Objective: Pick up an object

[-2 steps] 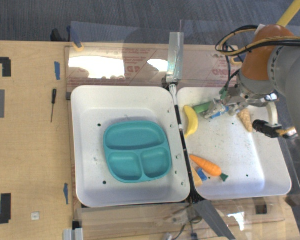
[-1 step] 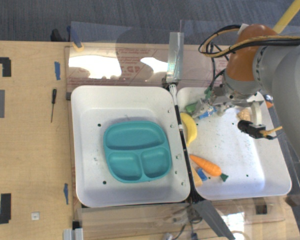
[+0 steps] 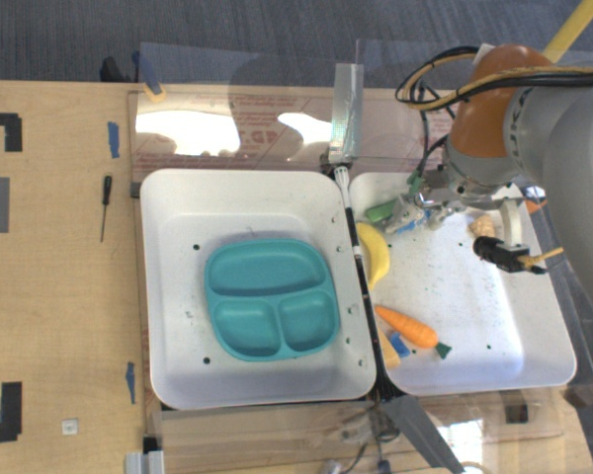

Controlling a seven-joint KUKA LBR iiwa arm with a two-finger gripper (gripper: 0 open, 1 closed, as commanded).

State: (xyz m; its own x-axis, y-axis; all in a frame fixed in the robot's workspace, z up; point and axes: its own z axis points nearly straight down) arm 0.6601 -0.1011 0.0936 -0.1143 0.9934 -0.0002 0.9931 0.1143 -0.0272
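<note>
the arm (image 3: 534, 117) reaches in from the right over the far end of the right bin (image 3: 494, 363), and its gripper (image 3: 430, 203) hangs low near that bin's back-left corner; whether the claw is released or clenched i cannot tell from this angle. no object shows between it, so the step in hand looks like the approach, with nothing picked yet. the likeliest target is the green object (image 3: 382, 210) just beside the gripper, close to the divider between the bins. a banana (image 3: 375, 250) lies along that same wall, and a carrot (image 3: 408, 326) sits nearer the front, with a small blue piece (image 3: 399, 345) touching it. the next move probably calls for a short shift toward the green object and a straight descent. room is tight there, since the bin's wall and corner crowd it; the middle of the right bin is open. the left bin (image 3: 168, 265) holds a teal divided plate (image 3: 272, 299)
</note>
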